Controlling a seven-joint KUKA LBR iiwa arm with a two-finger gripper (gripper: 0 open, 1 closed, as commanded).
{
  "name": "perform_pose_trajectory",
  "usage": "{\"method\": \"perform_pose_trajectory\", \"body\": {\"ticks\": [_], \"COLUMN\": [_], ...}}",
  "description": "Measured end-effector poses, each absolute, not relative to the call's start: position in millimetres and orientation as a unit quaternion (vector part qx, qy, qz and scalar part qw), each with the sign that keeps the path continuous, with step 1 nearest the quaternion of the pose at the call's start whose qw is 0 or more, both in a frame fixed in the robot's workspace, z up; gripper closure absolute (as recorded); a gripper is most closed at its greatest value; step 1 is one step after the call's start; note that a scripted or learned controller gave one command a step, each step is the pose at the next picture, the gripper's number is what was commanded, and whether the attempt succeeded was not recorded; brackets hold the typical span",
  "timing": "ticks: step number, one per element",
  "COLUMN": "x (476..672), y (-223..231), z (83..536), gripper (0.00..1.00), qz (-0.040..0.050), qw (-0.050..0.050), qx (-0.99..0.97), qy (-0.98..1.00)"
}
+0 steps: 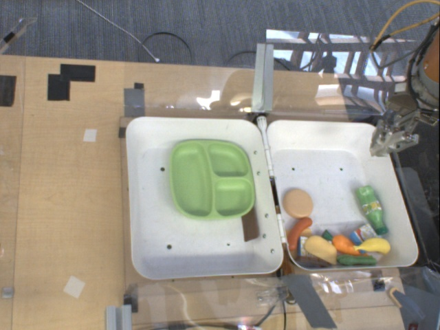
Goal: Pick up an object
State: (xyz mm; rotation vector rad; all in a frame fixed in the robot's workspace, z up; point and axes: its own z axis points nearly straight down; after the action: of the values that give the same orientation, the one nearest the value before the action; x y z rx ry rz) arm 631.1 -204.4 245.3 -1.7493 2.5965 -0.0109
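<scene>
I see two shallow white plastic bins; landmark is right bin (323, 143). Left bin (151, 184) holds one green divided plate (210, 179). Gripper (393, 137) hangs over right bin's far right corner; grip state I cannot tell. Nearest target, I judge: one green plastic bottle (370, 208), near right wall, toward camera from gripper, long axis roughly along that wall. One round tan disc (298, 202) sits mid-bin.

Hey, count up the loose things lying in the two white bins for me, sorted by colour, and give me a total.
Green: 3, the divided green plastic plate, the green plastic bottle and a long green piece.
Orange or red: 2, the red-orange sausage shape and the small orange carrot shape.
Yellow: 2, the yellow lump and the yellow piece.
Tan: 1, the round tan disc.
Total: 8, though the pile is crowded.
</scene>
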Motion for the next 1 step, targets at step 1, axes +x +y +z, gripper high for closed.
{"method": "perform_pose_trajectory", "body": {"ticks": [1], "x": [670.8], "y": [-204.3], "z": [279.6], "gripper": [1.00], "qz": [-0.0034], "qw": [0.005], "qx": [-0.660], "qy": [0.751]}}
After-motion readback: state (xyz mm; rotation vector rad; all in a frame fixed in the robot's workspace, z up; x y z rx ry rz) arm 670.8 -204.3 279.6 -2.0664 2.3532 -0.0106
